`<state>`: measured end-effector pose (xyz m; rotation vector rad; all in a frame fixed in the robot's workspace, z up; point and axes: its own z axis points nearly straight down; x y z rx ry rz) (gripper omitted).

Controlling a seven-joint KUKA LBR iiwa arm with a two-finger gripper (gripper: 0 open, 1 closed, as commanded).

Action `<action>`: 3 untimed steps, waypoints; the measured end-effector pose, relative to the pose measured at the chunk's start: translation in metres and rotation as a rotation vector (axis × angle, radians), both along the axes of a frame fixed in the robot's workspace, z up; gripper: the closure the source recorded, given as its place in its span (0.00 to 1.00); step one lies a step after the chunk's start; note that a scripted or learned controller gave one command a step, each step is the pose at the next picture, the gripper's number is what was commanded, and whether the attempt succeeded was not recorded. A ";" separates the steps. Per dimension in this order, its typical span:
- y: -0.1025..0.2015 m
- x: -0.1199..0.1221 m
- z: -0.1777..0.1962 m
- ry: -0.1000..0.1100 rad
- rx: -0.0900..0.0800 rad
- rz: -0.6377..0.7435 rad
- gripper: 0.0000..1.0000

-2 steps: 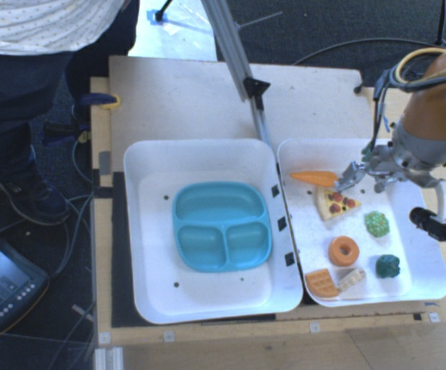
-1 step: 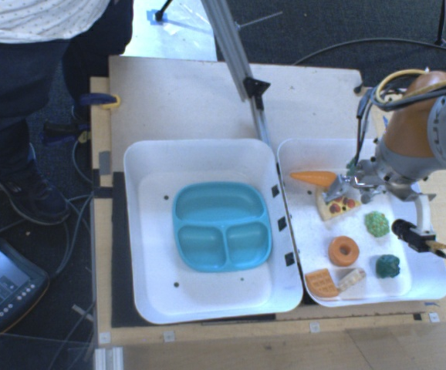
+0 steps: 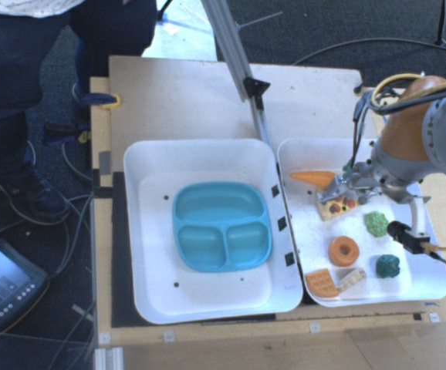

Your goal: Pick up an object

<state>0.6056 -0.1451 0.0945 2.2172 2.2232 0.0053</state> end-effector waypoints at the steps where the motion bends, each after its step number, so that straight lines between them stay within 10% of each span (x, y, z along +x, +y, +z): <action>1: -0.001 0.002 0.012 -0.008 -0.002 0.000 1.00; 3: -0.005 -0.009 0.109 -0.003 -0.003 -0.001 1.00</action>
